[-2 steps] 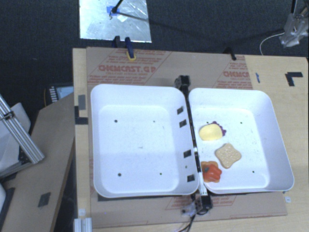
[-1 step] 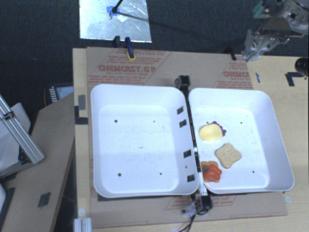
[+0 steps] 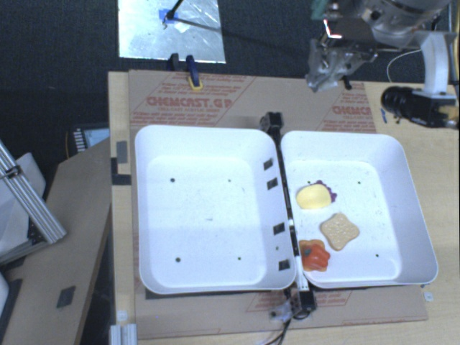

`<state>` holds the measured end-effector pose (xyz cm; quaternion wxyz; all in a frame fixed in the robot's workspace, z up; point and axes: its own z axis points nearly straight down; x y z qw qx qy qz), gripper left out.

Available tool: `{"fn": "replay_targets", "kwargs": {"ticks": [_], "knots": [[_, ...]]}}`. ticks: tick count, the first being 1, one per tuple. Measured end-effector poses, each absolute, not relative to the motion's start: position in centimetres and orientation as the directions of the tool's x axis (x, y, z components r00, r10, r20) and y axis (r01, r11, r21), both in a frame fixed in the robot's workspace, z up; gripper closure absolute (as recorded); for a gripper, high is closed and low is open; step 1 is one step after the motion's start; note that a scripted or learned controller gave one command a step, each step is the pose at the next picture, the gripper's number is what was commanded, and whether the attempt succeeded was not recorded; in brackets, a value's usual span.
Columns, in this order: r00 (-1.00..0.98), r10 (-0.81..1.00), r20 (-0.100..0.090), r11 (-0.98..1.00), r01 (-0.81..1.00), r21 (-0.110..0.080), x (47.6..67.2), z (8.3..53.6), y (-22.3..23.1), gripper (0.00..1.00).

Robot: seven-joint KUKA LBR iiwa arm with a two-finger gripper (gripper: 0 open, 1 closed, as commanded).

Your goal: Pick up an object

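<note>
1. Low in the frame, right of centre, you have the red-and-orange soft toy piece (image 3: 314,255) against the divider side of the right-hand shallow white bin (image 3: 402,192).
2. Just up and right of it lies the tan toast-shaped flat piece (image 3: 338,231), set a little askew.
3. Next up sits the pale yellow rounded lump (image 3: 313,196), on something purple.
4. Farthest, at upper right, the claw (image 3: 325,74) hangs beyond the bin's far rim over the brown counter (image 3: 215,103); I cannot tell how its jaws stand.
5. So all three pieces lie down-frame of the claw, the yellow lump nearest, nearly straight below it in the picture.
</note>
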<state>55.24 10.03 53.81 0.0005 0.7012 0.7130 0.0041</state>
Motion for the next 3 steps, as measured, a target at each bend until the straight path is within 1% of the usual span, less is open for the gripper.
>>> {"fn": "replay_targets", "kwargs": {"ticks": [1, 2, 3], "knots": [[-0.011, 1.000, 0.002, 0.011, 1.000, 0.001, 60.1, 51.2, 17.6, 1.00], [-0.011, 1.000, 0.003, 0.011, 1.000, 0.003, 57.0, 53.6, 23.8, 1.00], [0.011, 1.000, -0.002, -0.011, 1.000, 0.004, 53.2, 53.6, 10.8, 1.00]]}}
